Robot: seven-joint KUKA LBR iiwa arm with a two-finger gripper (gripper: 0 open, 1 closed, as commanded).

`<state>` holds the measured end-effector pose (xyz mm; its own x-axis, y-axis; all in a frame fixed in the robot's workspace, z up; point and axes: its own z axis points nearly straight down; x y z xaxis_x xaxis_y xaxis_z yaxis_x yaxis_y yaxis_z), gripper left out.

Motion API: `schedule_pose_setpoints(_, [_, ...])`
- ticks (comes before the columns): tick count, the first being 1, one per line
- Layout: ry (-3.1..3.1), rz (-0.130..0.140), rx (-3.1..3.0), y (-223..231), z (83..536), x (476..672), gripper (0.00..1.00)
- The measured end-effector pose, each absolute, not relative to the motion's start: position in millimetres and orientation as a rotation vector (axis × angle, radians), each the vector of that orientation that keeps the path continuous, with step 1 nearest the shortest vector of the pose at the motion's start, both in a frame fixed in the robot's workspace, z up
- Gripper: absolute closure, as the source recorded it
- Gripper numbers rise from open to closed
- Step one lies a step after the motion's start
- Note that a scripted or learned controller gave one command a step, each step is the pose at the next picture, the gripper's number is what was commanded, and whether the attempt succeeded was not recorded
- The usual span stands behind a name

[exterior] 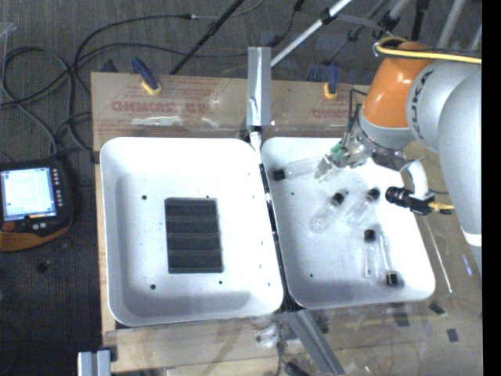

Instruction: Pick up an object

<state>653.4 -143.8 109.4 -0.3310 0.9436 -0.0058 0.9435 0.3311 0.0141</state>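
From my feed the gripper hangs over the right bin's far edge, can't tell its state, with clear vials scattered in that bin.

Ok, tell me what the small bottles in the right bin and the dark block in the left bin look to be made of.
Small bottles: probably clear plastic or glass, since the white bin floor shows through them; black caps, likely plastic. Dark block: matte black, ridged in bands, no shine; perhaps foam or rubber, hard to tell from here.
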Motion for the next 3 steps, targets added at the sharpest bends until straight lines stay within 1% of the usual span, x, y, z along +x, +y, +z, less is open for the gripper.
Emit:
schedule_pose_setpoints(1, [2.552,0.013,1.809,-144,110,653.5,0.00])
schedule_pose_setpoints(2, [2.564,0.004,1.809,-204,90,658.0,0.00])
schedule_pose_setpoints(3, [2.560,0.006,1.805,-204,101,659.7,1.00])
